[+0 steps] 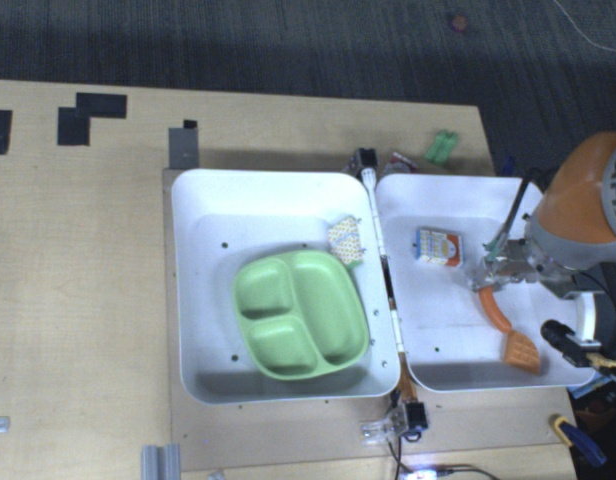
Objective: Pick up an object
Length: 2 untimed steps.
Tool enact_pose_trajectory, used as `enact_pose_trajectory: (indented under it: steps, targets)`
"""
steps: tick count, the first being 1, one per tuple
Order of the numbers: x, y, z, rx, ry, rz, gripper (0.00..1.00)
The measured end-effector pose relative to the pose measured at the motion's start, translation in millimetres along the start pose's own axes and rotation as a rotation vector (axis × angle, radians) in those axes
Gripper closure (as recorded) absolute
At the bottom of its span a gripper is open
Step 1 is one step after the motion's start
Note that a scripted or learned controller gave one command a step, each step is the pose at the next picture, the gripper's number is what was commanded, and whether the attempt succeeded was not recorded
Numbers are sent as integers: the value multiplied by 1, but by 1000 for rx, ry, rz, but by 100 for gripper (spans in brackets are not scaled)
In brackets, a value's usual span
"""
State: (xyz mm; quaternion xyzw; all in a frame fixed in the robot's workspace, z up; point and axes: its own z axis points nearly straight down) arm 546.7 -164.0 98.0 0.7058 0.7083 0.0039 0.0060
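A pale wooden bench [78, 298] carries two shallow white bins set edge to edge, seen from a fixed overhead camera. In the left bin [203, 218], a green divided plate [301, 313] lies flat toward the 5 o'clock part of the floor, its three compartments facing up, and a small crumpled patterned wrapper [345, 238] sits touching the plate's rim at 1 o'clock, close against the wall shared with the neighbouring bin. Beyond the bins, at 12 o'clock on the bench, a small green item [441, 147] lies loose, too small to identify. In the right bin [438, 193], a small white carton with red and blue print [438, 247] rests near the centre, well apart from the other contents. At 3 o'clock from the carton, the grey arm [586, 208] with its orange band reaches in from the right, and its gripper [495, 271] hangs low over the bin floor, apparently positioned for a pick attempt. An orange carrot-shaped toy [495, 311] lies just beneath and at 6 o'clock of the gripper, its upper end at the fingertips, with an orange waffle-textured piece [522, 352] near its lower end. Whether the gripper is open or closed, or has hold of anything, cannot be told from this angle.
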Motion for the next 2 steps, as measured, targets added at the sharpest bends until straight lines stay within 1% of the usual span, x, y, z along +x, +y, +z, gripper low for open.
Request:
enact_pose_trajectory:
  steps: [1, 2]
  targets:
    - [61, -57, -115, 8, 3, -1, 100]
    - [60, -58, -108, 12, 3, 2, 100]
